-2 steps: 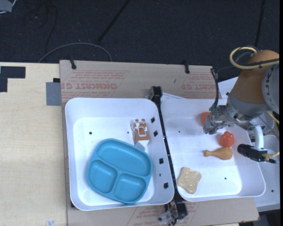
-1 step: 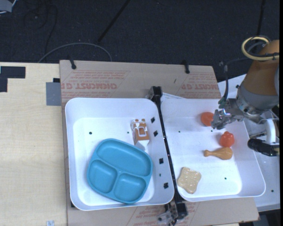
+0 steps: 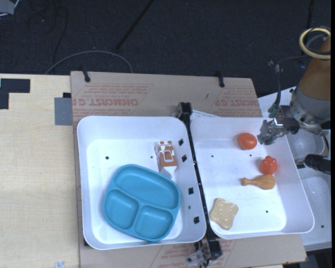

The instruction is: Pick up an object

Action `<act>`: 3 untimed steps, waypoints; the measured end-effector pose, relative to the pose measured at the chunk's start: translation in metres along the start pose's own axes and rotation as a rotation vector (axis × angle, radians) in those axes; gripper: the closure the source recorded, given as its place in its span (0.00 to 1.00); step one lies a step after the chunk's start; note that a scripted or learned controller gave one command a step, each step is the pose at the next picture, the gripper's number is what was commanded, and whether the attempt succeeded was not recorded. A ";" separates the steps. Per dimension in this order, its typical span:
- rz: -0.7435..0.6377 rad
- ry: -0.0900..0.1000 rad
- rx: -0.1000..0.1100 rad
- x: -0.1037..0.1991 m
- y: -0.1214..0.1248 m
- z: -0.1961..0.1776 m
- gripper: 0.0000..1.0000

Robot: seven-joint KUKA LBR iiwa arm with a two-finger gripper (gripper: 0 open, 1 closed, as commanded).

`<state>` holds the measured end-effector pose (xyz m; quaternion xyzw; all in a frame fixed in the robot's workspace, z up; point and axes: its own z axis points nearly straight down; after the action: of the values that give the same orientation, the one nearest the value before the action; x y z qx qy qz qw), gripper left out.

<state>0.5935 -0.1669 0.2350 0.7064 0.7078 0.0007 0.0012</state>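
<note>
The claw hovers just beside the orange tomato — its spread cannot be told.

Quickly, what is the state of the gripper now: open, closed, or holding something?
Gripper: cannot be told; it sits at the right bin's edge beside the tomato, nothing visibly held.

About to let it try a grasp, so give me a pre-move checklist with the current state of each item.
1. Hand over the right bin: ok.
2. Target close: orange-red round piece lies just beside the hand: ok.
3. Hand open or shut: cannot tell.
4. Nothing held yet: cannot tell.
5. Neighbours apart from target: red piece, drumstick, toast lie separate: ok.
6. Left bin's blue tray away from the hand: ok.
</note>
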 end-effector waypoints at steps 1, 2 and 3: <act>-0.003 0.003 0.006 0.060 0.006 0.008 1.00; -0.003 0.003 0.007 0.118 0.008 0.018 1.00; -0.003 0.004 0.007 0.174 -0.001 0.012 1.00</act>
<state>0.5924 0.0068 0.2226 0.7053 0.7089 -0.0005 -0.0025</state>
